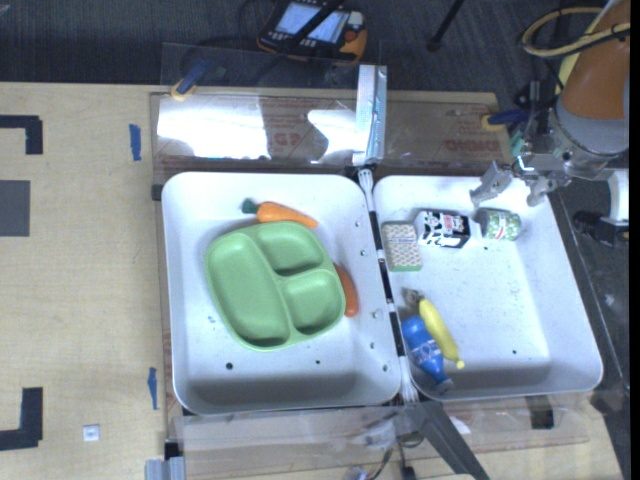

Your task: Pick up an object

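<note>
Fingers [497, 180] of the end effector [510, 190] look spread and pinch nothing; we see them at the far right corner of the right bin [530, 353], low over the bin floor. A small green-and-white can [501, 226] lies on its side just beside them, toward the near side, apart from the fingers.

We judge the step in hand to be the approach: nothing is lifted yet. The can seems the likeliest target. Its long axis runs roughly across the bin, left to right, and we cannot tell which end is the top. The next move calls for a short shift toward the near side so the fingers straddle the can across its narrow width, then a closing and a lift.

Just left of the can lies a black-and-white carton [442, 228], then a checked packet [401, 245] by the left wall. A banana [438, 332] and a blue bottle [422, 348] lie at the near left corner. The left bin [190, 268] bears a green tray [274, 284] and a carrot [283, 213].
</note>
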`<state>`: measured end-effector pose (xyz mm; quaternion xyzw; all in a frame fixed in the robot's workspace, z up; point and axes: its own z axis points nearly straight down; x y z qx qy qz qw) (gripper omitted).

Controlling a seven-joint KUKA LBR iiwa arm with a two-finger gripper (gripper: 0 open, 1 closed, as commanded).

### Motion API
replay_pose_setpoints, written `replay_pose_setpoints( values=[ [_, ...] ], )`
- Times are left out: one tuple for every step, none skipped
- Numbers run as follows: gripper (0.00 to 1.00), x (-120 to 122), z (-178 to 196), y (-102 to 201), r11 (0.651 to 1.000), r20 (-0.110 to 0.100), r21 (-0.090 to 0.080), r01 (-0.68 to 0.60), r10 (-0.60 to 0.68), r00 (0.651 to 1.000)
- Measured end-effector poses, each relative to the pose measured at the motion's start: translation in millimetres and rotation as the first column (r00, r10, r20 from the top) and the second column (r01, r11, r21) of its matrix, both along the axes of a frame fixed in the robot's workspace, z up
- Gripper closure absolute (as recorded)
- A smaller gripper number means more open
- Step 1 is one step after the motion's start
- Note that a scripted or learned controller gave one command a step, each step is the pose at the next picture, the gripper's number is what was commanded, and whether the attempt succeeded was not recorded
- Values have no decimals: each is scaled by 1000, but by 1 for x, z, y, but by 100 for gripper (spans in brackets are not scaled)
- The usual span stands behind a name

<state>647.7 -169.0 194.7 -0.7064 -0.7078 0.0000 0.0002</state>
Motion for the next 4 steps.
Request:
replay_pose_setpoints(
  values=[
    [0, 19, -98, -34, 999, -6, 12, -53, 53, 999],
    [100, 21, -86, -35, 998, 3, 3, -56, 56, 998],
    [100, 23, -97, -36, 982, 1, 4, -189, 189, 982],
    [100, -30, -6, 55, 997, -1, 1, -79, 79, 997]
  ],
)
